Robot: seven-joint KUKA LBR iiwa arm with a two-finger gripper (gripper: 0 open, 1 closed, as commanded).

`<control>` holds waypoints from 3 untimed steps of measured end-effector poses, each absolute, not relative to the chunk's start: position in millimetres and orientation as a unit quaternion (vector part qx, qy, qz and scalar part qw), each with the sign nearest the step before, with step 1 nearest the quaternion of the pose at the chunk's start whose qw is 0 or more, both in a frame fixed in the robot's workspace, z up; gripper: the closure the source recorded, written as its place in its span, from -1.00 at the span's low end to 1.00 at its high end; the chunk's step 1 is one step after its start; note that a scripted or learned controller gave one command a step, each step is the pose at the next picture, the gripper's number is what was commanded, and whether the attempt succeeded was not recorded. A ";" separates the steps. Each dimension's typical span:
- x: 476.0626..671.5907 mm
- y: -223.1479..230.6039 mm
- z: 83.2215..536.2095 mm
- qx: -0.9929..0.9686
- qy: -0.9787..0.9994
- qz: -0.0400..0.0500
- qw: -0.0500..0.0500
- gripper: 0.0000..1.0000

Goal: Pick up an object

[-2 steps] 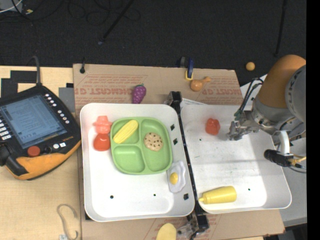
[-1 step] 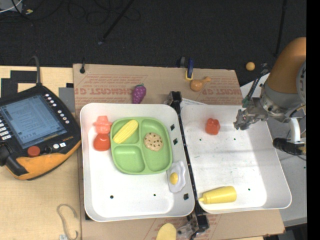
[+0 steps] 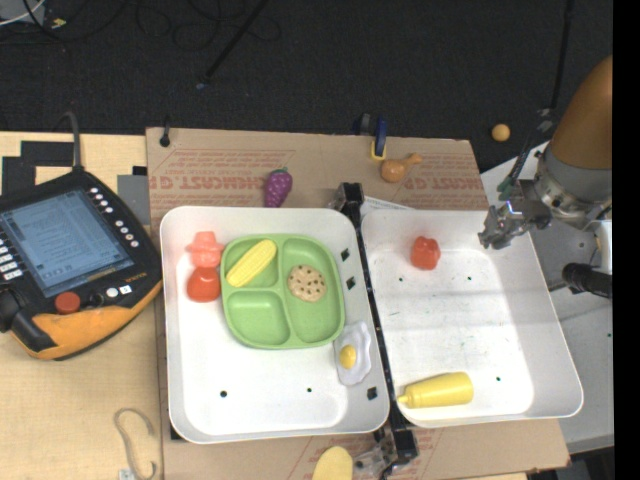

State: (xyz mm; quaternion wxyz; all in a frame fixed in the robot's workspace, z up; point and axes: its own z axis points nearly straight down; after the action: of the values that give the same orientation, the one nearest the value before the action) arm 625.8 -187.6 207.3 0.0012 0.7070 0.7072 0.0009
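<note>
The gripper (image 3: 497, 230) hovers over the right bin's (image 3: 560, 368) far edge; jaw state unclear; red pepper (image 3: 425, 253) lies apart.

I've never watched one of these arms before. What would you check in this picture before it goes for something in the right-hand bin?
1. Something to pick in the right bin: ok. A red pepper toy and a yellow bottle lie in it.
2. Targets apart from each other: ok. The pepper is near the far side, the bottle at the near wall.
3. Gripper position: ok. It is at the bin's far right corner, right of the pepper, touching neither toy.
4. Gripper free of any load: cannot tell; too small and dark.
5. Bottle easy to take: not ok, probably. It lies against the near wall.
6. Path to the pepper: ok. Bare bin floor lies between it and the gripper.
</note>
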 end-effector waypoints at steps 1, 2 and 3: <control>625.7 -189.7 228.9 0.707 0.707 0.001 0.000 1.00; 629.1 -139.8 222.4 0.706 0.708 0.000 -0.002 1.00; 619.5 -86.4 234.1 0.706 0.708 0.000 -0.002 1.00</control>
State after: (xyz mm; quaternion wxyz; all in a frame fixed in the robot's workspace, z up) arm 619.5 -86.4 234.1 -0.0020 0.7059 0.7083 0.0003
